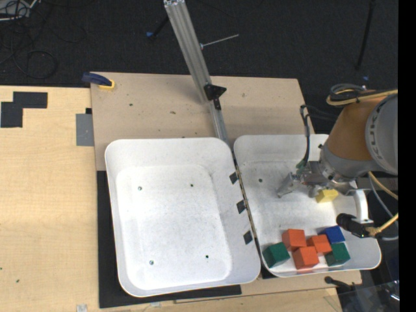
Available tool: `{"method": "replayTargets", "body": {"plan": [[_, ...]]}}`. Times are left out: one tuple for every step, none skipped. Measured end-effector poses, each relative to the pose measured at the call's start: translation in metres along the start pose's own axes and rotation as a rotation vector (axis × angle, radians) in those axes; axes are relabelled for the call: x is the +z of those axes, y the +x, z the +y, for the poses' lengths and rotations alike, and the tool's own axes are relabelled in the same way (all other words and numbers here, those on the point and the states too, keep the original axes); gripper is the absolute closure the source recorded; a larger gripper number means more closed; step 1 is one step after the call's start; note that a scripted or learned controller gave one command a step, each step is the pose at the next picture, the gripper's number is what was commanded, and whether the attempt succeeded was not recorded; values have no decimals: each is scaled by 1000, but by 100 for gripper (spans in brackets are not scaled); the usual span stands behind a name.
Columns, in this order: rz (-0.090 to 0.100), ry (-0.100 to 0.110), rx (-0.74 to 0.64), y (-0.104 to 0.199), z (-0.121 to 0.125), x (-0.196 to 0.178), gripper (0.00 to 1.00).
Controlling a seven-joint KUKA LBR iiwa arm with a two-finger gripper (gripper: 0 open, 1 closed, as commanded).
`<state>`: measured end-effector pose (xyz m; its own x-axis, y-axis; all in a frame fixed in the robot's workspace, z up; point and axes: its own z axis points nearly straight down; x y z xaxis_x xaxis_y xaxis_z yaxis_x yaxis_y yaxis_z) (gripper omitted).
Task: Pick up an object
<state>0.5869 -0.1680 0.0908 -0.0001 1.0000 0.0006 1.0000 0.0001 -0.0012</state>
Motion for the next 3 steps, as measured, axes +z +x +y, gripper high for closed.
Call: {"method": "replayTargets", "body": {"plan": [[1, 0, 6, -1, 0, -11, 100], [-1, -3, -1, 2, 5, -55, 100], [-2, -4, 0, -8, 6, -107, 100]]}}
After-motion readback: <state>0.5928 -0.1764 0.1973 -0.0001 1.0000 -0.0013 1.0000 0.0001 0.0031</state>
